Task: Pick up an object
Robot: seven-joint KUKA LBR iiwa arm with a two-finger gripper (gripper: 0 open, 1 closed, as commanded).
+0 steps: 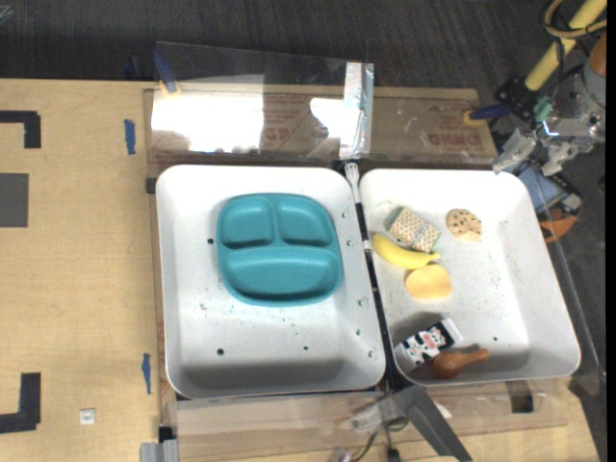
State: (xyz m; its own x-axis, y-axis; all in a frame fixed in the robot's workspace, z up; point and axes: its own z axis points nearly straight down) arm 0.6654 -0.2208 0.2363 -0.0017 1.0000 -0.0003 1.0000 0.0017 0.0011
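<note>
Looking at the gripper (563, 128) first, we find it parked past the far right corner of the right bin (539, 287), and we cannot tell how its jaws stand. Out from there lie a cookie (464, 224), a checkered packet (412, 227), a banana (404, 252), a lemon-like yellow fruit (429, 283), a small printed box (429, 341) and a brown drumstick-like piece (459, 359); the left bin (183, 258) holds a teal divided tray (279, 248). We judge these light, stiff toys, and we favour the banana, pinched across its narrow middle, because the smooth round fruit may slip.
</note>
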